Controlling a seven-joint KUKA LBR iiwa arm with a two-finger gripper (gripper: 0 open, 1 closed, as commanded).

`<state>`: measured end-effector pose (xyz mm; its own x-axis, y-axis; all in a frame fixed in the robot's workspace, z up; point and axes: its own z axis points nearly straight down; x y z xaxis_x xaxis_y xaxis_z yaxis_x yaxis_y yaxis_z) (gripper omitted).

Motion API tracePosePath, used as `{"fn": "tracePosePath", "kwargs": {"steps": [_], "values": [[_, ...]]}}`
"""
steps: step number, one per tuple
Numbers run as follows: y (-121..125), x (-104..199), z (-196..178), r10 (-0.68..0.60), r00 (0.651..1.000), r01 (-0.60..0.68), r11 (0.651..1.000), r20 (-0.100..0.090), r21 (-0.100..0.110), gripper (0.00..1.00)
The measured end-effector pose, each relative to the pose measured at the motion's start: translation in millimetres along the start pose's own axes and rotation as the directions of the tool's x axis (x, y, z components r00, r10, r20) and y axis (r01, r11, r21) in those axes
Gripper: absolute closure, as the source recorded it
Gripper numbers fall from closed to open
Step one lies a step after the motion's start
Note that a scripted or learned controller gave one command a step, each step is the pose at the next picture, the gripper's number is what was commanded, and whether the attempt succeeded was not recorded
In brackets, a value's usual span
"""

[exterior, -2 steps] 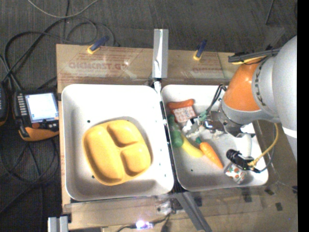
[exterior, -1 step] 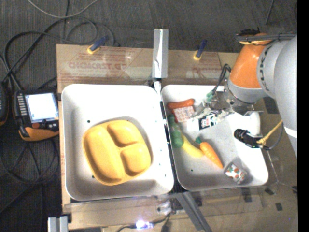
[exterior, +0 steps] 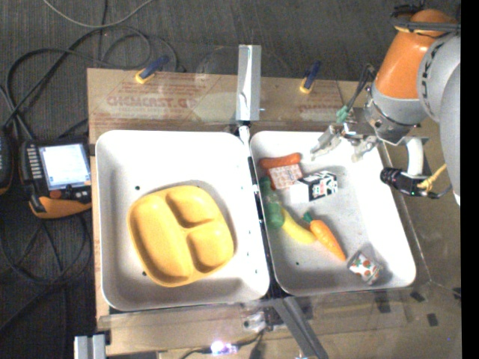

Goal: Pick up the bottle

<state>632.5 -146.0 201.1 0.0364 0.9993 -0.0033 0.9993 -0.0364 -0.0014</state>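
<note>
From the overhead camera we see the gripper (exterior: 346,142) hovering over the far edge of the right bin (exterior: 397,234), toward its far right corner, its two fingers spread apart with nothing between them. We take the bottle (exterior: 271,204) to be the green one lying on its side against the right bin's left wall, about midway along that wall, though it is partly tucked among other things and its neck end is hard to make out. Its long axis seems to run roughly along the wall, from far to near. Just beside it lie a banana (exterior: 296,229) and a carrot (exterior: 328,241), with a red-labelled packet (exterior: 283,172) and a small black-and-white carton (exterior: 322,185) toward the far edge. The left bin (exterior: 112,275) carries a yellow sectioned tray (exterior: 182,233). From the gripper, the bottle lies toward the left wall and nearer the front edge, so we judge the coming move must cross over the packet and carton, then turn the fingers across the bottle's length, close to the wall.
</note>
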Motion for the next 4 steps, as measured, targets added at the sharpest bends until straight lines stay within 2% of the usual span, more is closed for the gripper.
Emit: {"fn": "tracePosePath", "kwargs": {"steps": [1, 2, 3, 4], "values": [[-31.9, 1.1, 105.6, -0.201, 0.980, 0.201, 0.980, -0.002, -0.004, 0.00], [16.9, -10.1, 114.6, -0.010, 1.000, 0.011, 0.998, -0.016, 0.062, 0.00], [21.3, 60.9, 17.0, -0.129, 0.992, 0.129, 0.992, 0.000, -0.001, 0.00], [-53.9, 45.9, 84.0, -0.093, 0.996, 0.093, 0.995, 0.005, -0.037, 0.00]]}}
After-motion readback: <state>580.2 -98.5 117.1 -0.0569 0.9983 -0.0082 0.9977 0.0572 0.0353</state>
